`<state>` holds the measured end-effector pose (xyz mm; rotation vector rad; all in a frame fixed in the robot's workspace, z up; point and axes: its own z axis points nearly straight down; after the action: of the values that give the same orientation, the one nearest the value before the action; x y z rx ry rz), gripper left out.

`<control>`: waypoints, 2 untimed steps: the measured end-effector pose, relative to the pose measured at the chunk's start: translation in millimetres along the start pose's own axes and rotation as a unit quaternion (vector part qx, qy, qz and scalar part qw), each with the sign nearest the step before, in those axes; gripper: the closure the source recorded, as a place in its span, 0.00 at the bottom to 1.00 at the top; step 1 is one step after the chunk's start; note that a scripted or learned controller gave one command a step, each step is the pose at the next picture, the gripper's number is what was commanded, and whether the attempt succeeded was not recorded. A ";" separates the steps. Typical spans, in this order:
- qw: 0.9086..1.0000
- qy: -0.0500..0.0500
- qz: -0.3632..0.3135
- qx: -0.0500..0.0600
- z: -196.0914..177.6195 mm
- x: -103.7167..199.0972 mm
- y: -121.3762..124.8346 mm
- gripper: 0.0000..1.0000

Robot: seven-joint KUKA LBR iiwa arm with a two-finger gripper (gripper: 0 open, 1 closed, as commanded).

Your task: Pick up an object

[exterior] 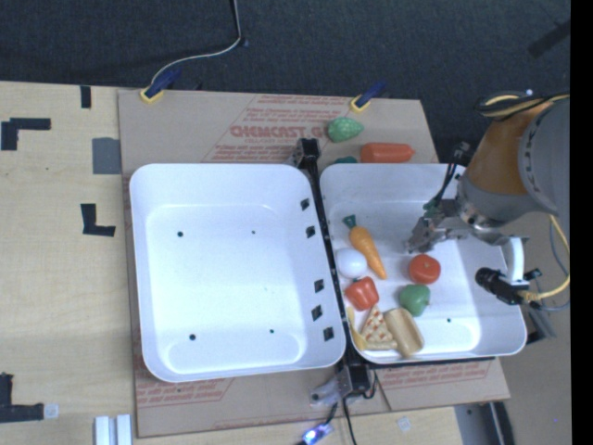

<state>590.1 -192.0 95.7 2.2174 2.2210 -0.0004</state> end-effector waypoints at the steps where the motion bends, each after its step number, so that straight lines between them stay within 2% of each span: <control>1: 1.000 0.002 0.000 0.001 11.2 -2.5 20.7 1.00; 2: 1.000 0.000 0.002 0.000 9.2 -18.6 -17.0 1.00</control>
<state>573.1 -210.7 86.4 2.2207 2.2176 0.0017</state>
